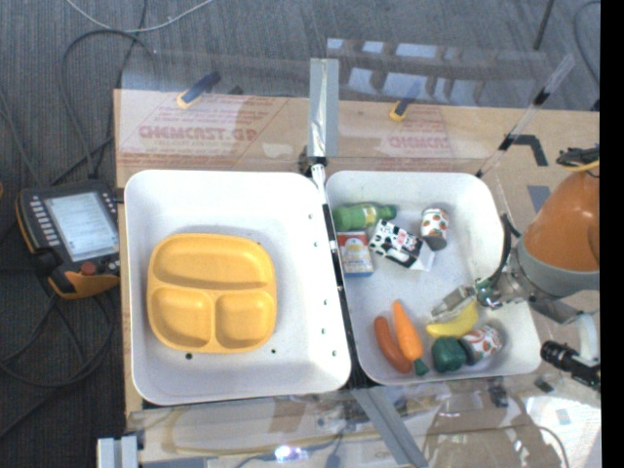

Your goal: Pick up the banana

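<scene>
Gripper: gripper point(466, 302) sits low in the right bin, at the frame's lower right, right over the banana; from where I stand I cannot tell how it is set.
Arm: grey arm point(564, 252) with its orange band comes in from the right edge, and most of it is cut off there.
Banana: banana point(454, 322) lies in the lower right of the right bin point(487, 195), just beneath the gripper tip; yellow, short and curved, its upper end partly covered by the metal, so contact is hard to judge.
Banana's neighbours: a red-and-white can point(484, 341) lies just below right of it, a dark green vegetable point(449, 355) just below.
Carrots: two carrots point(400, 337) lie side by side to the banana's left, slanting down toward the bin's bottom rim.
Upper part of right bin: green bottle point(365, 215), small carton point(355, 253), black-and-white patterned box point(398, 243), a small tin point(434, 227); labels too blurred to read.
Left bin: left bin point(166, 188) holds a yellow divided tray point(212, 291) near its middle.
Left edge: a handheld control pendant point(68, 232) rests on the floor, cables trailing.
</scene>
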`<control>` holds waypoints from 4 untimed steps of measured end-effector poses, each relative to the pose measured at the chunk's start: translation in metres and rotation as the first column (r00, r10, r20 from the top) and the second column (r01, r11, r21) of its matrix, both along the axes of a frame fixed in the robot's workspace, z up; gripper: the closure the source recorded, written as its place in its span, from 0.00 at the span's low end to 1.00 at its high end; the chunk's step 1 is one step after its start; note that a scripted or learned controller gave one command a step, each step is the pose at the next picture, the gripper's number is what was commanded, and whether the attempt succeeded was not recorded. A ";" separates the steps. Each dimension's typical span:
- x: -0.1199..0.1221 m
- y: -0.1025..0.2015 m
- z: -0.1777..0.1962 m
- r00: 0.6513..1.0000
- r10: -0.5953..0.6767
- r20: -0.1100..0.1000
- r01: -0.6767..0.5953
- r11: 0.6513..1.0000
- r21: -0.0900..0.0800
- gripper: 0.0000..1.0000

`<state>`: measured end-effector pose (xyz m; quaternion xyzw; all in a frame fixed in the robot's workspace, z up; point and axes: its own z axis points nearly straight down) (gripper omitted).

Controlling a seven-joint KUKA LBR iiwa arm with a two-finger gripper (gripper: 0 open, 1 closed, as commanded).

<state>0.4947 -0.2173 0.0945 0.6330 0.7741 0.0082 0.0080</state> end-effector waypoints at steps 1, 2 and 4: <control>-0.001 -0.001 0.003 1.000 -0.002 -0.005 0.002 1.000 -0.004 1.00; 0.004 0.054 0.084 0.998 0.054 -0.031 -0.054 0.999 0.001 1.00; 0.077 0.068 0.164 0.985 -0.167 -0.030 0.167 0.986 -0.006 1.00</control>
